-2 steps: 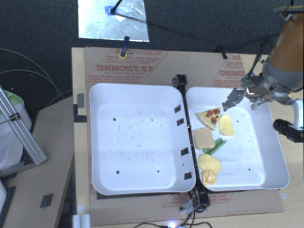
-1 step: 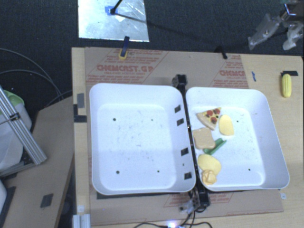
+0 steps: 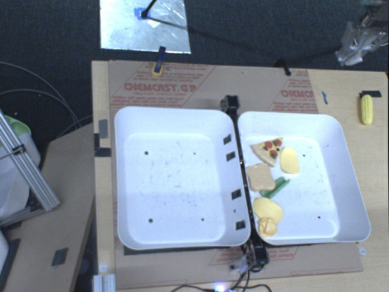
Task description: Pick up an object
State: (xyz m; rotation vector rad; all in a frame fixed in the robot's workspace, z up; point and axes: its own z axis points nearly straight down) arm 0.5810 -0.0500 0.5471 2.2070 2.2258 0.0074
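Waiting high at top right, tool [image 3: 360,41] sat off desk [image 3: 200,78], well apart from bins; its opening could not be told. Toy food clustered against right bin [image 3: 340,163] left wall: pizza slice [image 3: 268,150], bread slice [image 3: 261,177], yellow pieces [image 3: 267,215]. Left bin [image 3: 173,181] bare, likely drop side.

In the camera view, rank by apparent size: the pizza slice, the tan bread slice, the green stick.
1-2. Pizza slice and tan bread slice: they look about alike, so no ranking between them.
3. Green stick, partly hidden under the bread.
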